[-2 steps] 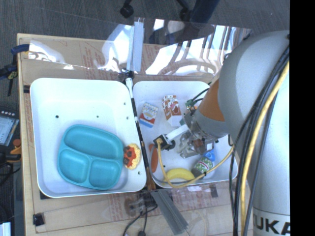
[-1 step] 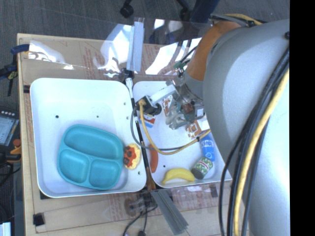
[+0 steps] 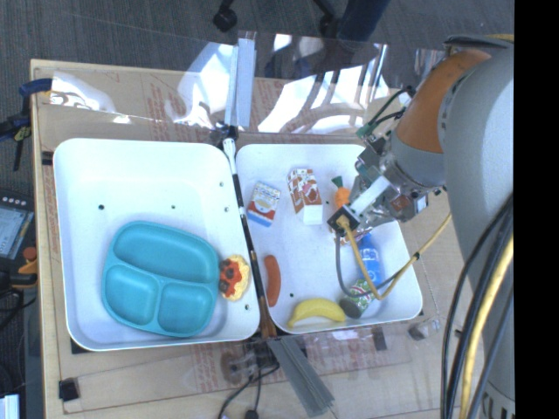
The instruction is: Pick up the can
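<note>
Against the right bin's point(image 3: 403, 234) right wall lies the can point(image 3: 370, 260).

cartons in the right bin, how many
2. One small carton lies near the bin's left wall, by the divider. The other carton sits just right of it, toward the bin's middle. The arm covers part of the bin's right side, so another could be hidden.

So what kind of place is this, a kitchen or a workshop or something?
Most likely a robotics lab, set up for pick-up trials rather than cooking. A grey robot arm reaches over two white bins on a bench. Toy food, such as a banana, lies in the right one, and office chair wheels stand on carpet behind.
</note>
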You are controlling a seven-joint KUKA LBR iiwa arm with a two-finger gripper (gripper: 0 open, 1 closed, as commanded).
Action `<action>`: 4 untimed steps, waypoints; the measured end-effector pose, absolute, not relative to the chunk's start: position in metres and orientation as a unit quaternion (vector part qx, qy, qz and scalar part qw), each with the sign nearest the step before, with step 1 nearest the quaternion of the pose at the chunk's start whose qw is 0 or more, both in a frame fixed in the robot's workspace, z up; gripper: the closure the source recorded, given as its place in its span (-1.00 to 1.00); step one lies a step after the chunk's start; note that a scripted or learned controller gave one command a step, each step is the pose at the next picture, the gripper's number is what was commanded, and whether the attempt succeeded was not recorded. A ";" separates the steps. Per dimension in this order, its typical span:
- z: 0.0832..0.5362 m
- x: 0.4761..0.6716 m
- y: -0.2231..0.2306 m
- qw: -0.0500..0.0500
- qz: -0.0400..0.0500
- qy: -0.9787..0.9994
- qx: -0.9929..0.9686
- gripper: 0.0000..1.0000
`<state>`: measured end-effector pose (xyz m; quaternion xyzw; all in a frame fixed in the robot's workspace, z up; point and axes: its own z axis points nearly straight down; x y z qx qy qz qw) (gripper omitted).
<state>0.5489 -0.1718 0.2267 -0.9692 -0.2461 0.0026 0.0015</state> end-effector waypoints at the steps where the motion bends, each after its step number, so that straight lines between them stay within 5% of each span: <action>1: 0.090 0.496 -0.211 0.003 0.002 -0.431 -0.902 1.00; 2: 0.199 0.547 -0.124 0.002 0.002 -0.352 -0.936 1.00; 3: 0.190 0.542 -0.025 0.002 0.003 -0.155 -0.988 1.00; 4: 0.317 0.476 -0.100 0.001 0.001 -0.427 -0.904 1.00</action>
